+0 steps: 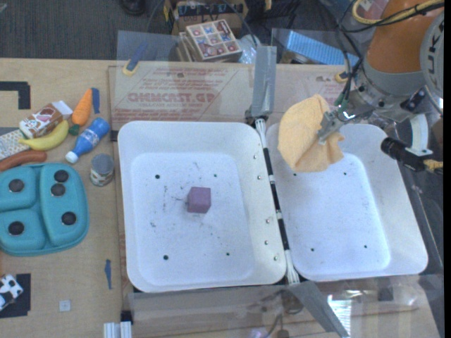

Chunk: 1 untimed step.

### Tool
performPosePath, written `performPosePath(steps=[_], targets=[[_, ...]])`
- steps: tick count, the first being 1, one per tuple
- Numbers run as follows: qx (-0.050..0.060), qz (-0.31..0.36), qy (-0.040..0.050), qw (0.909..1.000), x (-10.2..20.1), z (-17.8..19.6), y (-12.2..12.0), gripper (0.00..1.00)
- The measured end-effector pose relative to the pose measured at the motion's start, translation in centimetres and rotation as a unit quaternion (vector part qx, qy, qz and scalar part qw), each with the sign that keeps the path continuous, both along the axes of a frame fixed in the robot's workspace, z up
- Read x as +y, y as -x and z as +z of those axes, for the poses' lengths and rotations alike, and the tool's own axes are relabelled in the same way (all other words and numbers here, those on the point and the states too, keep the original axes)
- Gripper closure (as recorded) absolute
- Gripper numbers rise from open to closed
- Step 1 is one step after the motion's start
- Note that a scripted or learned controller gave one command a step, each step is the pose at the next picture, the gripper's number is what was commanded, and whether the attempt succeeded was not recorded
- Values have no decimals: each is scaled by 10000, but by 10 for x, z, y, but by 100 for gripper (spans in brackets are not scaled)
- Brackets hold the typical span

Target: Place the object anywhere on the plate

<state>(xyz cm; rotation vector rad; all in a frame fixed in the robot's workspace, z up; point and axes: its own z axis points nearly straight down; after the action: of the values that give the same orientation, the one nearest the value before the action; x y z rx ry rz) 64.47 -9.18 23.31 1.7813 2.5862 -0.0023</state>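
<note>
A: Gripper (328,131)? 
B: Over right bin (380,255), upper-left part. Fingers pinched on yellow cloth (304,138), which hangs lifted.
A: Edges, room?
B: Cloth overlaps bin's left rim nr the divider; rest of bin floor is open, front and right.
A: Cloth look?
B: Soft, crumpled, pale yellow-orange, peaked at the grip.
A: Elsewhere?
B: Purple cube (199,200) mid left bin (141,153), well apart.
</note>
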Motion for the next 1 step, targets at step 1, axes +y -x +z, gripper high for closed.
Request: performPosePath(steps=[1], targets=[[-6, -4, -1, 10000, 0, 1, 0, 0]])
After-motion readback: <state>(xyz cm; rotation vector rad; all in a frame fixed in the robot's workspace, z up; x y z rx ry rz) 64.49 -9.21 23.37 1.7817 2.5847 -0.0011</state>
